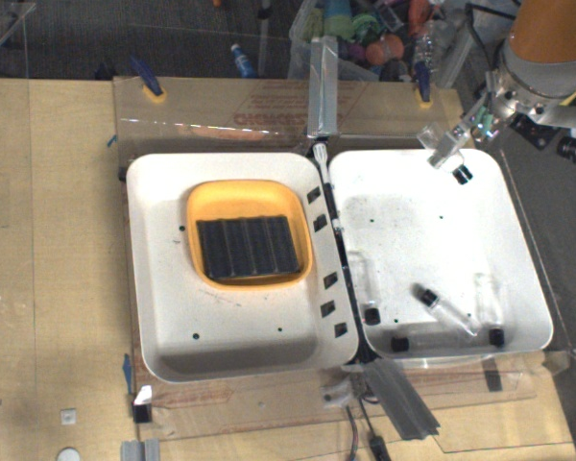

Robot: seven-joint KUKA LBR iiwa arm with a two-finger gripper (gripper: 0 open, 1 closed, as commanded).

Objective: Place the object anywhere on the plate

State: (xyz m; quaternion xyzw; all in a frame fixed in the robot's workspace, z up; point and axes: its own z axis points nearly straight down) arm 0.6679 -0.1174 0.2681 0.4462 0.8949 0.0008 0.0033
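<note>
While bare along the left edge of the bench [48, 257], carries two white bins side by side. Left bin [154, 325] and right bin [518, 248] touching along the middle. Arm [547, 27] reaching in over the bench's far right corner. Orange plate [197, 209] in the left bin. Dark ridged block [248, 246] lying flat on the plate. Claw [453, 157] over the right bin's far edge, nothing seen in it; wide or narrow, cannot tell. Small clear tube [442, 307] near that bin's near edge.

Orange plate [200, 200], black ridged object [247, 247]
</note>
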